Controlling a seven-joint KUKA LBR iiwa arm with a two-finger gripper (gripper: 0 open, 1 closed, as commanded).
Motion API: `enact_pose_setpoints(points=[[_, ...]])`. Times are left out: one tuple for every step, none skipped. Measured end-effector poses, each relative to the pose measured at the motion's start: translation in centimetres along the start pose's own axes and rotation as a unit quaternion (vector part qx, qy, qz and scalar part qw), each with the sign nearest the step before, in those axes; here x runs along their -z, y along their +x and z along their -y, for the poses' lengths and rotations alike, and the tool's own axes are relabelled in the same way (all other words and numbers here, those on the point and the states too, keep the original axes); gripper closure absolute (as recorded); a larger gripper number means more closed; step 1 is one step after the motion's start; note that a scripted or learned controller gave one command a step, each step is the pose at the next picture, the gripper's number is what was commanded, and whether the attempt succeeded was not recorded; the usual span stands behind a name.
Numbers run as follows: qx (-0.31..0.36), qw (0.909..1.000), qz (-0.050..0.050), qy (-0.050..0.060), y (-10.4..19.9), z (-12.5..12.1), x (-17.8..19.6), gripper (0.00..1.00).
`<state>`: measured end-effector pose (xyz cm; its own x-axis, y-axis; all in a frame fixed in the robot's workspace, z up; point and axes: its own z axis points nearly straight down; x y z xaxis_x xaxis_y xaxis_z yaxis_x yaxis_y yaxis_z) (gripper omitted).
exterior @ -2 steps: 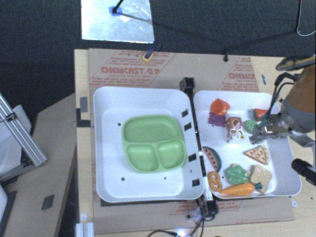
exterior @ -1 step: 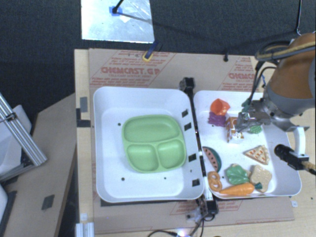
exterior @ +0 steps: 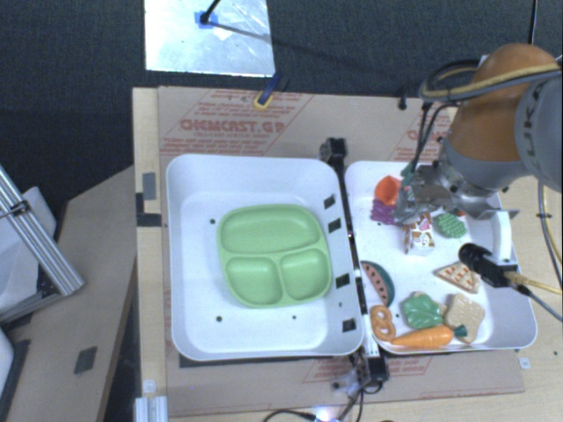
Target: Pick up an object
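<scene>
From here I see my tool [exterior: 419, 211] low in the right bin [exterior: 519, 323], its tips right over the small house-shaped toy [exterior: 420, 236] just below them, though I cannot tell how wide it stands.

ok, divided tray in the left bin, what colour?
Light green, plain; the divided tray shows clearly in the camera view.

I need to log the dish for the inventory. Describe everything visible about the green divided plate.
The green plate is a pale green, plastic-looking tray with rounded corners and three compartments: one wide section along the far side and two smaller ones along the near side. It lies flat, right side up, slightly turned, around the middle of the left bin. Nothing sits in its compartments, and only the bin floor touches it.
</scene>
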<state>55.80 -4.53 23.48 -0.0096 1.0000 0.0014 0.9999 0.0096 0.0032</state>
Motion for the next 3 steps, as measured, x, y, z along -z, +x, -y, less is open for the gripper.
enact_pose_setpoints(points=[[0.000,1.0000,0.000,0.000,4.4,-2.5,-0.1,1.00],[-0.002,1.0000,0.001,0.000,4.0,-3.2,-0.5,1.00],[-0.004,1.0000,0.001,0.001,3.3,-3.1,-0.4,1.00]])
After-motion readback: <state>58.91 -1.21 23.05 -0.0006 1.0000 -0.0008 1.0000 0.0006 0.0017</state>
